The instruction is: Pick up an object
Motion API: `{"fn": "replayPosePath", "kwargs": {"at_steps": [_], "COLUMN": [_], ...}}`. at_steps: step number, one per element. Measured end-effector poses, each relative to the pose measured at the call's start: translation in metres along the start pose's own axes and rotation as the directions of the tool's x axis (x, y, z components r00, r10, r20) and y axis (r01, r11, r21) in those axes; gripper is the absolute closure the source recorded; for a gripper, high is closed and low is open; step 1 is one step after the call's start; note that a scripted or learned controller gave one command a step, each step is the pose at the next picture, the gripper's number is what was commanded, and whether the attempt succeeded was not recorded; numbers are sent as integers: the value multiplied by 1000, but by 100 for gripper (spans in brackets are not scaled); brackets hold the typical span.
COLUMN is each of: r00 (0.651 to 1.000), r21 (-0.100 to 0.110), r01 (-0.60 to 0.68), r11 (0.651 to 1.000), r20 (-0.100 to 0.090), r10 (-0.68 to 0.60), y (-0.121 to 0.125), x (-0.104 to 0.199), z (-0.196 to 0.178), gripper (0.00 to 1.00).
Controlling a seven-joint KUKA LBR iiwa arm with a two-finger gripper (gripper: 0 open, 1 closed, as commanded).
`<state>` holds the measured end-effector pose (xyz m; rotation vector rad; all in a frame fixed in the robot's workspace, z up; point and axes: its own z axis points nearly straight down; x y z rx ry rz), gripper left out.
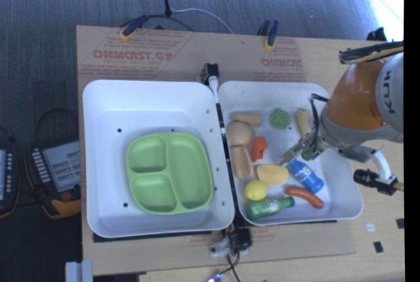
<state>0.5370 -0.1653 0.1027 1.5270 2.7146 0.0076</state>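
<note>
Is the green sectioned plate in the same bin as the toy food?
No, the green sectioned plate lies in the left bin; the toy food is in the right bin.

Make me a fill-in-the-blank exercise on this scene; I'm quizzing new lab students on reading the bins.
1. The green divided tray lies in the ____ bin.
2. The gripper hangs over the ____ bin, above the blue can.
3. The tray has ____ compartments.
4. The lemon sits just above a green ____.

Missing words: left; right; three; bottle
</note>
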Motion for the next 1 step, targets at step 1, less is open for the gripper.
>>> {"fn": "replayPosePath", "kwargs": {"at_steps": [1], "r00": [999], "r21": [14], "r01": [48], "r11": [999], "r20": [-20], "r10": [-48], "y": [58], "x": [37], "z": [-94], "gripper": [100]}}
